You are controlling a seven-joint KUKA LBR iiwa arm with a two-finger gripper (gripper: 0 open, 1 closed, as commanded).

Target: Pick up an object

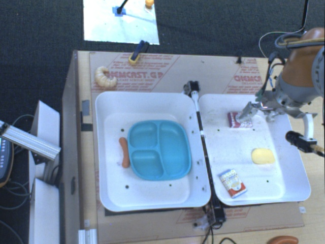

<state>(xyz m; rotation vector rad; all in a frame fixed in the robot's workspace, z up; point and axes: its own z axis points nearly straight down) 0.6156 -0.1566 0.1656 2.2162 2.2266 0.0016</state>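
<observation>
1. Lying nearest in the right bin (299, 187), a small orange-and-white carton (233, 182) sits tilted, well apart from the arm.
2. Just beyond it rests a yellow lump (263, 156).
3. Farther back, the gripper (247, 113) hangs at a small red-and-white packet (236, 120); whether its claw is apart or together cannot be told.
4. A clean pick likely calls for centring over the packet before closing.
</observation>
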